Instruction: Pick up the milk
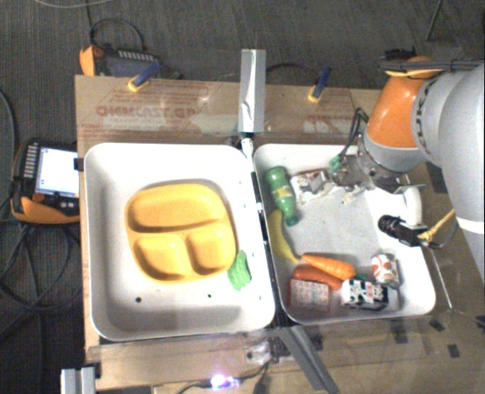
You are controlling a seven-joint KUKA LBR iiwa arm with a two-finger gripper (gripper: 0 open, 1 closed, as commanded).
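Noting claw [349,175] hanging well beyond carrot [328,265], open-or-closed state being impossible to tell; judging milk carton [365,294], lying just right of carrot, as light, stiff-sided yet crushable, and advising gripping gently across its flat sides.

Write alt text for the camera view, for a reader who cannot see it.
A grey and orange robot arm reaches from the right, its gripper over the far end of the right bin, which holds a green bottle, carrot, banana and cow-patterned milk carton. The left bin holds a yellow divided tray.
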